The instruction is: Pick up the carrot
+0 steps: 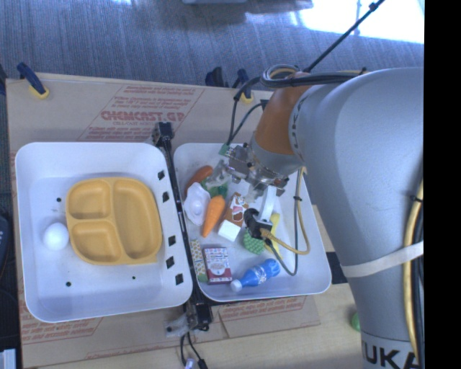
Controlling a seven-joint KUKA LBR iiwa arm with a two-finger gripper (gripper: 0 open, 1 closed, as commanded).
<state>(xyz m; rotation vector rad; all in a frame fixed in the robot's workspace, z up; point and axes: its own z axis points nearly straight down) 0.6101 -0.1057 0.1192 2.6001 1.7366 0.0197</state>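
**Gripper over the right bin, carrot just below-left**

The gripper (241, 180) hangs over the right bin (317, 270), and its opening can't be judged from here. To do this well: line up across the carrot's narrow width and drop straight. The carrot (213, 214) lies slanted, just beside the tool, between a white item (196, 204) and a small carton (236, 209).

Worktop (86, 115): brown cardboard sheet with red print, carrying two white bins. Blue clamp (32, 79) on its edge at 10 o'clock. Floor (144, 36): grey ribbed carpet, toward 12 o'clock. Bright light patch (360, 18) at 1 o'clock.
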